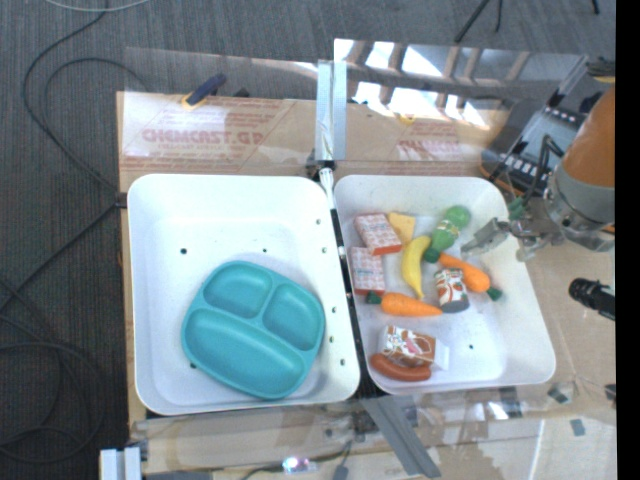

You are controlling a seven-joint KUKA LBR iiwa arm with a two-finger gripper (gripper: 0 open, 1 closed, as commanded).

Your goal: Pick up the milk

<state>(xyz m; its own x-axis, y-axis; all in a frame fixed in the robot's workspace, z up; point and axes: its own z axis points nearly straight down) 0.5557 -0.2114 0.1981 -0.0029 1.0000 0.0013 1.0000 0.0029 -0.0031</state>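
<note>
Dark grey carpet floor (200,18) with black cables (45,108), cardboard-topped bench (230,133), bright reflective glare.

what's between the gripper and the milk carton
In the camera view, an orange carrot lies between the gripper and the milk carton, touching the carton's upper right side; the rest is bare bin floor.
</note>
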